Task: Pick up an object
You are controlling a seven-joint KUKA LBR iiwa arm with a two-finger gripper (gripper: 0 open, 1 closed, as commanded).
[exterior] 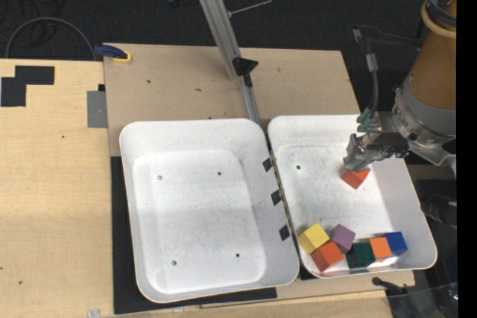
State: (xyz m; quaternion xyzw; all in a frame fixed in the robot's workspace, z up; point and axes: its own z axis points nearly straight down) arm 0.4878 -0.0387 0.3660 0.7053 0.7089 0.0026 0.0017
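Hanging over right bin (417,223), gripper (358,162) seen with fingers clamped on orange-red block (355,177); six blocks (350,244) clustered at bin's near edge, well apart from gripper.

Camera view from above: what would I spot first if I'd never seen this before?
Probably the gripper over the right bin, with a red block at its fingertips. Next, the bright pile of blocks huddled in that bin's near corner: yellow, purple, red, green, orange and blue. The left bin sits beside it.
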